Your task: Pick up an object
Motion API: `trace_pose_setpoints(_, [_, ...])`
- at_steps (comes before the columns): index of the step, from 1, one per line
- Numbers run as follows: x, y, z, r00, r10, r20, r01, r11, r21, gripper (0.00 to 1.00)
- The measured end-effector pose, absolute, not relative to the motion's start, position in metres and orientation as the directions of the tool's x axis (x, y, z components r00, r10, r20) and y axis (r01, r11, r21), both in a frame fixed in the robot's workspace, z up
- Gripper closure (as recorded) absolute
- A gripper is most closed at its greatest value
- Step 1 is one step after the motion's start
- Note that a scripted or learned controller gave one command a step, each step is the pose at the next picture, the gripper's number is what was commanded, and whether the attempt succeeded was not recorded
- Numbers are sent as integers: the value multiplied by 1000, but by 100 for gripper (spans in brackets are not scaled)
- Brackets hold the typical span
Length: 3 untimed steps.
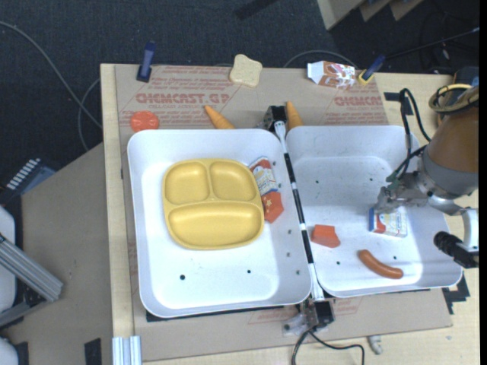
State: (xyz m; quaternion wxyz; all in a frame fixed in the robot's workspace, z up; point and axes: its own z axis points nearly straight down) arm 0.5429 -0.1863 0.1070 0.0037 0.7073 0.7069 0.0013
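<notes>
The arm reaches in from the right and its claw (389, 201) is down in the right bin (342, 147), right at the top edge of a small blue-and-white packet (389, 223) lying flat on the bin floor; whether the claw is clenched or released I cannot tell from here, and nothing shows the packet to be gripped. That packet looks to be the thing it is after; it sits toward the right side of the bin, with a red wedge-shaped piece (326, 236) to its left and a small sausage (380, 265) below it, both apart from it.

The left bin (221, 287) carries a yellow divided tray (213, 204), with a red-and-white wrapper (266, 188) tucked just beside the tray's right rim; loose bits lie on the table (183, 90) above the bins, among them a slice of bread (246, 70) and a carrot (218, 118).

The trouble I would expect: the packet is thin and flat, so the claw may close over it and scrape the bin floor, or pinch only a corner so it slips out on the lift; being at the packet's edge rather than over its middle makes that likelier.
</notes>
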Motion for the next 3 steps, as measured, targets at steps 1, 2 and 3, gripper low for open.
trace_pose_setpoints(1, [543, -186, 117, 0, 1000, -5, 1000, 0, 9, 100])
trace_pose_setpoints(2, [543, -186, 117, 0, 1000, -4, 1000, 0, 9, 0])
trace_pose_setpoints(3, [544, -175, 89, 1, 1000, -7, 1000, -1, 8, 0])
